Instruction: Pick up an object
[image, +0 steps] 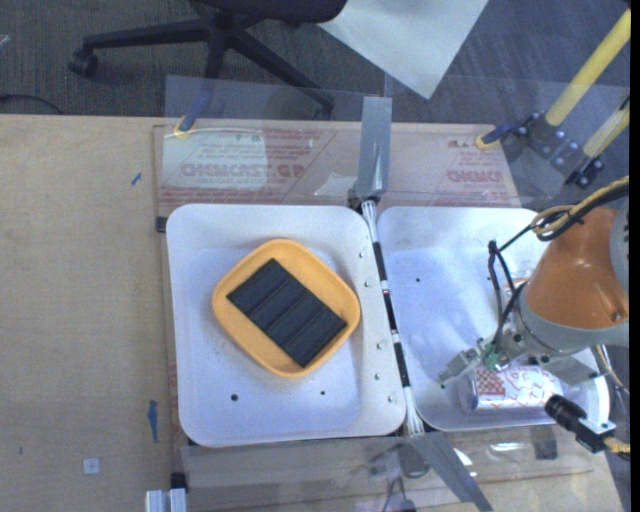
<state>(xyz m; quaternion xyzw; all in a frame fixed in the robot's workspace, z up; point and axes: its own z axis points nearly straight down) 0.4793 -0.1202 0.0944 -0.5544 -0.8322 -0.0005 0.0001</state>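
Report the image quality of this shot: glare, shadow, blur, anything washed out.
Camera view: even, soft light, sharp on the left bin and its yellow dish; the right bin looks bright and a little washed out; glare streaks on the clear sheet behind the bins; the arm's orange band is close and slightly soft.

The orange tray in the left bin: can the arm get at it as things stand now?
Probably yes. The tray lies open in the left bin with nothing over it; the arm is above the right bin, only a low divider between.

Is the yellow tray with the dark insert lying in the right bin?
No, the yellow tray lies in the left bin; the right bin holds a small red-and-white box near the gripper.
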